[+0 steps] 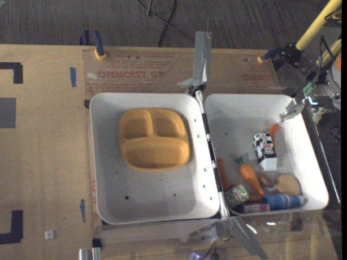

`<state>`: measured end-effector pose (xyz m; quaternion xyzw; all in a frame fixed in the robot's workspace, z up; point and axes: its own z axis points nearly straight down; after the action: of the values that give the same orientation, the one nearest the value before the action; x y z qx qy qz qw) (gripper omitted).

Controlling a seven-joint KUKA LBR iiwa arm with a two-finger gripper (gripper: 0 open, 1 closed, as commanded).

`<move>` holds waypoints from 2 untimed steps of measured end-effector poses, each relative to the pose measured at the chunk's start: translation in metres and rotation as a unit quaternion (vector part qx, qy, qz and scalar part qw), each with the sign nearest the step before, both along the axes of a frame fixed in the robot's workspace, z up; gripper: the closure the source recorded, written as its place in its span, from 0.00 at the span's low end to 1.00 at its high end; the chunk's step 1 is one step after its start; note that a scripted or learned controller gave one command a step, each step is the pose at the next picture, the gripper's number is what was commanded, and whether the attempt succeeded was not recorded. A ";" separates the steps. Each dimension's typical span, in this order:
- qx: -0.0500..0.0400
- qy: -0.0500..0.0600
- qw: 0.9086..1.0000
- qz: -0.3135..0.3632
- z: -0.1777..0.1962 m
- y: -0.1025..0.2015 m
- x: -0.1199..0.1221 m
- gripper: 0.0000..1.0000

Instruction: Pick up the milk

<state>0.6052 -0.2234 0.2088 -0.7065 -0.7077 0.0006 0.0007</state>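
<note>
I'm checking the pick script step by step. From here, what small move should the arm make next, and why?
Probably move the end effector left and toward the near side until it is above the milk carton. It sits at the right bin's far right edge, apart from the carton, which lies mid-bin beside the carrot.

Orange divided tray (154,138) sits upside-down in left bin (108,199), frame centre. Right bin (238,110) lower part: carrot (250,176), blue bottle (283,201), tan lump (288,184), green can (237,194). Blue tape (72,77) on desk (43,161), upper left.
</note>
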 end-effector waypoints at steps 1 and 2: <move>-0.001 -0.002 0.998 0.069 -0.106 0.039 -0.004 0.00; 0.000 -0.002 0.999 0.050 -0.124 0.076 -0.057 0.00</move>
<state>0.5479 -0.1472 0.0851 -0.6699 -0.7425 -0.0009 -0.0006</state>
